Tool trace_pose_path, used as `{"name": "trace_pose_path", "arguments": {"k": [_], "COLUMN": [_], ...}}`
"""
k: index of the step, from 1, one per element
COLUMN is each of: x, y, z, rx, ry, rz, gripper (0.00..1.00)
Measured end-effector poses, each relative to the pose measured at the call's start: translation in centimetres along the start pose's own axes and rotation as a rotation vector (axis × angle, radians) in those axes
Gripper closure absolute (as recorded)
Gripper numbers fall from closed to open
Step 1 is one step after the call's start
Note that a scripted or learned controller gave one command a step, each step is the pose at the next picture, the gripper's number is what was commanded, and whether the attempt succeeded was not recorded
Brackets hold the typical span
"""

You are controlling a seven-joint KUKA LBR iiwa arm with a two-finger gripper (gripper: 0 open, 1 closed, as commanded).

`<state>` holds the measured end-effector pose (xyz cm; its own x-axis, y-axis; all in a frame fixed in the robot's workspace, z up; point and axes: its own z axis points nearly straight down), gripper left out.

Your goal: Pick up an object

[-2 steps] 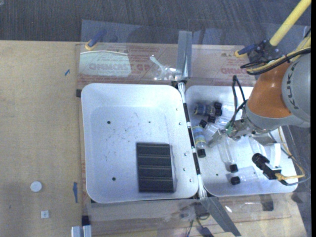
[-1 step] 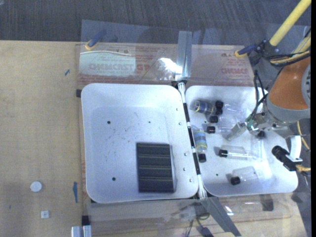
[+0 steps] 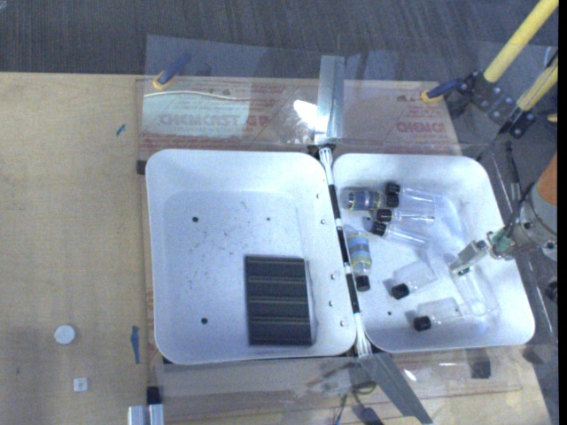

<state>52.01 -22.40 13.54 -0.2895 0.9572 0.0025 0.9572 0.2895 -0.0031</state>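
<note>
Several clear vials with black caps lie in the right bin (image 3: 425, 171). One with a bluish label (image 3: 358, 199) lies at the upper left and another labelled one (image 3: 359, 251) rests along the left wall. Two more vials (image 3: 410, 281) (image 3: 438, 312) lie toward the front. My gripper (image 3: 466, 260) reaches in from the right edge and hangs over the right half of this bin, just above and right of the front vials, close to a clear vial (image 3: 478, 295). Nothing shows held in it.
A black ribbed block (image 3: 278, 299) lies in the left bin (image 3: 204, 193), near its front wall. A metal divider (image 3: 340, 237) runs between the bins. Yellow-handled clamps (image 3: 523, 34) stand at the back right, and a clear sheet with red lettering (image 3: 204, 118) lies behind the bins.
</note>
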Motion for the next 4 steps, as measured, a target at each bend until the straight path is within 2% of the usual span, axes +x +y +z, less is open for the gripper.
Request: {"name": "trace_pose_path", "arguments": {"k": [1, 2, 3, 4], "x": [10.3, 4.3, 12.5, 4.1], "y": [-0.8, 0.3, 2.2, 1.3], "z": [4.8, -1.9, -1.7, 1.7], "rx": [-0.01, -0.003, 0.001, -0.003], "ry": [-0.005, -0.004, 0.0, -0.004], "rz": [0.123, -0.102, -0.23, -0.33], "gripper": [0.0, 0.0, 0.0, 0.0]}}
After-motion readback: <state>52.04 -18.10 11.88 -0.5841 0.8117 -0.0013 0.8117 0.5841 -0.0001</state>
